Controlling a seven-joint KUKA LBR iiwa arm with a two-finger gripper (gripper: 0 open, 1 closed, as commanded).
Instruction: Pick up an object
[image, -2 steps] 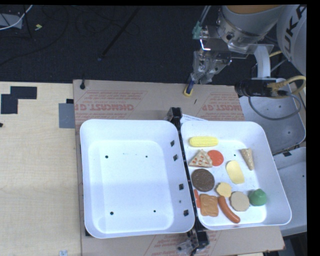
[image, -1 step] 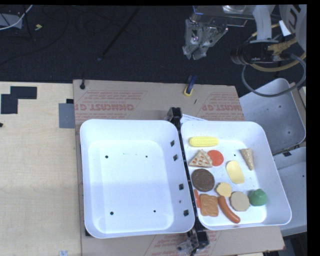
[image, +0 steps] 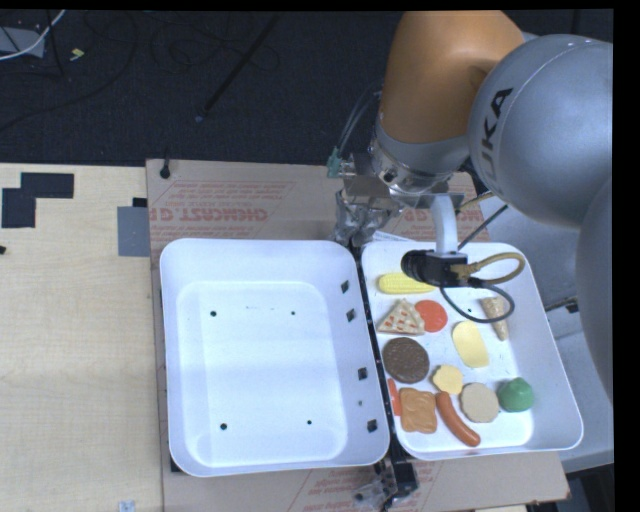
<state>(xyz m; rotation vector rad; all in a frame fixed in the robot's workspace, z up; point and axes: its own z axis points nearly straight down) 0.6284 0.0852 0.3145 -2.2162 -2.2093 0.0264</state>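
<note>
Nearest the camera: grey forearm (image: 560, 120) with orange band (image: 440, 70), looming over the top right, reaching in from the right.
Task's things: toy foods crowded in the right bin (image: 560, 400) — corn cob (image: 405, 285), pizza wedge (image: 402, 319), red disc (image: 432, 316), brown cookie (image: 406, 359), yellow piece (image: 470, 344), toast (image: 417, 410), sausage (image: 458, 419), green ball (image: 516, 394). Packed close, several touching, likely tipped in loose as a pile to pick from.
Pincer: pincer (image: 360, 225) hanging at the far rim between the two bins, just beyond the corn cob; nothing seen between its tips; open or closed — cannot tell, too dark and small.
Left bin: left bin (image: 180, 350) beside it, probably the drop-off.
Bench: bench (image: 70, 330), pale wood, cardboard sheet (image: 240, 200) under both bins.
Judgement: no grasp yet; descent onto an item outstanding.
</note>
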